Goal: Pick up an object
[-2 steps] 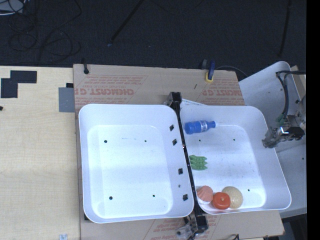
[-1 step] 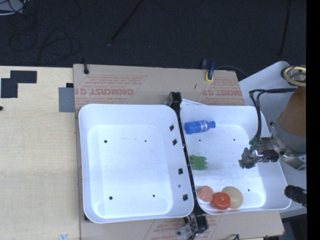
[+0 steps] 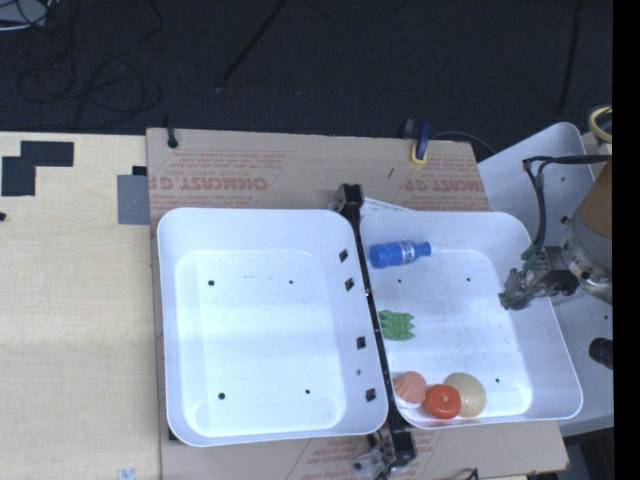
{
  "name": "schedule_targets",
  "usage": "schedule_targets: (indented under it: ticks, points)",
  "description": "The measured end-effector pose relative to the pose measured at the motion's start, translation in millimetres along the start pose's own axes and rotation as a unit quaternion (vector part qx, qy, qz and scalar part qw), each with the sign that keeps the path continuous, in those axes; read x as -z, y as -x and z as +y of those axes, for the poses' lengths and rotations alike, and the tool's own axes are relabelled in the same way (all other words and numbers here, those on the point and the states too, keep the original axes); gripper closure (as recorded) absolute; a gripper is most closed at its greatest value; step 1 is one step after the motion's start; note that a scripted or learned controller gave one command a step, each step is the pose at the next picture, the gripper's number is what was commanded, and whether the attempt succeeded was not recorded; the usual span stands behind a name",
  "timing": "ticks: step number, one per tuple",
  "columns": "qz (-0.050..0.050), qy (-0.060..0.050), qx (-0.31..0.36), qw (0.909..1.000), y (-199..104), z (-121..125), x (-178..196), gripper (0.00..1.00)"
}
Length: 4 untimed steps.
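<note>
You are seeing the gripper (image 3: 520, 290) hanging over the right bin's (image 3: 545, 368) right rim, ready to descend; its opening I cannot tell; the blue bottle (image 3: 399, 254) is lying apart near the divider.

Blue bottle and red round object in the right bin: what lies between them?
In the camera view, a green object lies between the bottle and the red object, on white floor.

Glossy white plastic bins (image 3: 255, 233) on matt brown cardboard (image 3: 290, 173), pale wood bench (image 3: 70, 318)
</note>
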State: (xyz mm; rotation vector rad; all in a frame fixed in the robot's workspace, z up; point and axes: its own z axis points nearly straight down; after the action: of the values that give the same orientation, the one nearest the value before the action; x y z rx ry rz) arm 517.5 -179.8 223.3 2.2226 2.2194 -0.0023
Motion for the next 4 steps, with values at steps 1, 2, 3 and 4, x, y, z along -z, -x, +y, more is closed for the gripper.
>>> schedule_targets:
  ticks: [1, 2, 3, 4]
  points:
    - [0.000, 0.000, -0.001, 1.0000, 35.1, -43.6, 26.4, 1.00]
    - [0.001, 0.001, 0.001, 1.0000, 34.2, -41.6, 51.0, 1.00]
    - [0.001, 0.000, 0.002, 1.0000, 34.1, -41.7, 69.1, 1.00]
    - [0.001, 0.000, 0.002, 1.0000, 34.1, -41.8, 83.4, 1.00]
